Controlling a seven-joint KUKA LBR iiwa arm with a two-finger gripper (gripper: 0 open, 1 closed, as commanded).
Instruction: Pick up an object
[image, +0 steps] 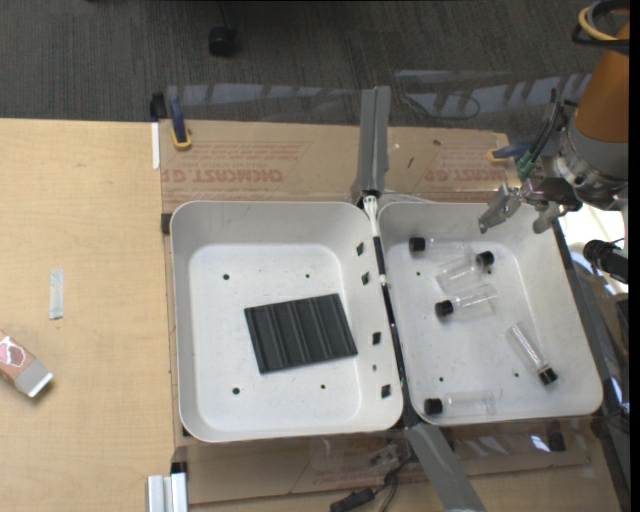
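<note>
the gripper (520, 207) is hanging above the far right corner of the right bin (570, 300), its two fingers spread apart with nothing between them. several small clear vials with black caps are lying scattered in that bin: one near the far edge (418, 243), one (470, 266) and another (466, 301) close together in the middle, one (530, 352) towards the near right, and one (458, 405) at the near edge. in the left bin (190, 300) a dark ribbed mat (300, 332) is lying flat. the vials are looking light, hard and smooth, so they are likely to roll or squirt out of a pinch. the best hold is probably across the body near the cap, fingers square to the long axis. the near-right vial is lying well apart from the others, giving the fingers room. the flat mat is offering little edge to grip.
</note>
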